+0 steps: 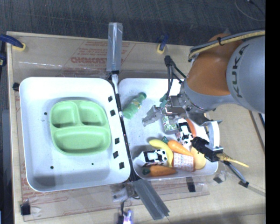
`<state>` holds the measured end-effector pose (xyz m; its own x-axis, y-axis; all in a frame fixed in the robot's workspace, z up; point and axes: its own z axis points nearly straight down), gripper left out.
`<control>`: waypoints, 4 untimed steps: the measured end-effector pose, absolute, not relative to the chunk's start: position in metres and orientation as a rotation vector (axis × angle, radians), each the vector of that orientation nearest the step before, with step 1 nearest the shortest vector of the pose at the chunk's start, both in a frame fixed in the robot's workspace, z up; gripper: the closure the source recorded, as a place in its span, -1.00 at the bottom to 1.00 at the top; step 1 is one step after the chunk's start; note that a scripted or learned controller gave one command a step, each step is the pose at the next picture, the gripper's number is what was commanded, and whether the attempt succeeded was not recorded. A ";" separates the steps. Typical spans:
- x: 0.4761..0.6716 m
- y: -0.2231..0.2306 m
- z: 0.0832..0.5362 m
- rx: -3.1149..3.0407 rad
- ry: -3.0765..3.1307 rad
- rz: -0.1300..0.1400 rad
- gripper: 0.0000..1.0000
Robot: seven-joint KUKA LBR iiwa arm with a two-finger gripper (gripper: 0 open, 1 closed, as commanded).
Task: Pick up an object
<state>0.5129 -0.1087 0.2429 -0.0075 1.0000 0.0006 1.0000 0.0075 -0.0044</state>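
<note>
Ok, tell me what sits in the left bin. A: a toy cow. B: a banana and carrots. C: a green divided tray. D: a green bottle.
C: the green divided tray lies alone in the left bin, while the green bottle, banana and carrots are in the right bin.

1 fixed camera above the bench (pixel 46 50) looks down slantwise on both bins (pixel 32 125)

A light wooden bench (pixel 60 50) carried two shallow white plastic bins side by side, the left bin (pixel 32 171) and the right bin (pixel 135 85).
</note>
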 end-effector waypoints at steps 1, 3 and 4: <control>0.477 -0.200 0.233 -2.016 -2.409 0.001 -1.00; 0.531 -0.211 0.204 -2.016 -2.407 0.003 -1.00; 0.556 -0.211 0.105 -1.867 -2.528 0.000 -1.00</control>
